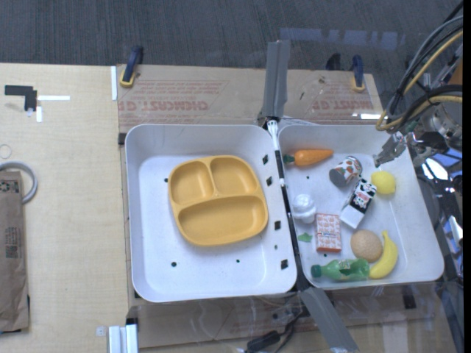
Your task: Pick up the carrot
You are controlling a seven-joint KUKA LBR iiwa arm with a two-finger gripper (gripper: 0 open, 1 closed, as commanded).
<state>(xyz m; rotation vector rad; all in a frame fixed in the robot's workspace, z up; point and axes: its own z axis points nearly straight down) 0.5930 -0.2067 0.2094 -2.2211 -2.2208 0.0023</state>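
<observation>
The carrot (310,156), orange with a green stub at its left end, lies on its side in the right bin (423,219), near that bin's far left corner. My gripper (388,151) hangs over the right bin's far right part, just above the rim. It sits roughly a hand's width to the right of the carrot, apart from it, with a small can (346,172) lying between them and slightly nearer the front. The grey arm and its cables come in from the right edge.
The right bin also holds a lemon (383,183), a cow-print carton (360,197), a white cup (303,206), a red-and-white box (328,232), a brown round item (366,245), a banana (387,257) and a green bottle (342,270). A yellow divided plate (218,199) lies in the left bin (147,219).
</observation>
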